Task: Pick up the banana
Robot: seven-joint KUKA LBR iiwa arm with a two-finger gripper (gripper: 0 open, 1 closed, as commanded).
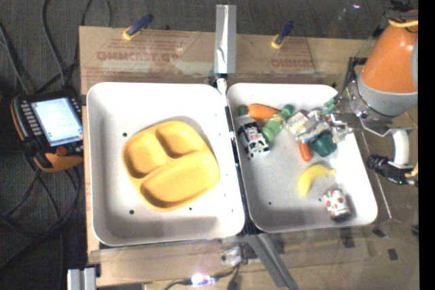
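Observation:
The yellow banana (315,178) lies in the right bin (279,204), towards its front right, curved and free of the other items. My gripper (319,124) hangs over the back right part of that bin, among a cluster of toys. It is above and slightly right of the banana and apart from it. The arm's orange band (391,58) stands out at the right edge of the view.
Around the gripper are a teal cup (324,144), a small red piece (305,151), a green bottle (275,125) and a carrot (262,110). A black-and-white toy (253,138) lies further left, a spotted can (335,204) just below the banana. A yellow divided plate (171,163) sits in the left bin (109,214).

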